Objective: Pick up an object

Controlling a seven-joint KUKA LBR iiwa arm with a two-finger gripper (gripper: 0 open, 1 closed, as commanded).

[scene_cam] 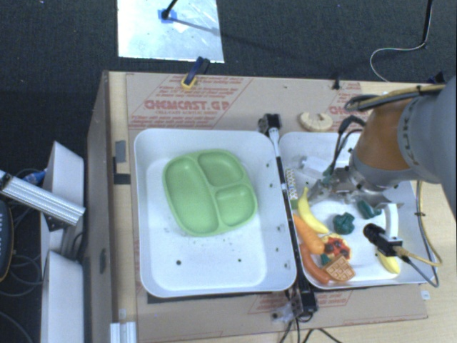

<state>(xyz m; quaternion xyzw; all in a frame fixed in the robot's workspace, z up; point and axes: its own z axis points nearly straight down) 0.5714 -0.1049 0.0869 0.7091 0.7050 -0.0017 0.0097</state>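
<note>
With its grip state impossible to tell, the gripper [341, 188] hangs mid right bin [314, 148]; better to descend squarely on the green toy [344, 223], avoiding the banana [308, 213].

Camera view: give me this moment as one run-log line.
arm: over right white bin | gripper: low by yellow toy banana | grasp: none visible | green sectioned plastic plate: left white bin
</note>
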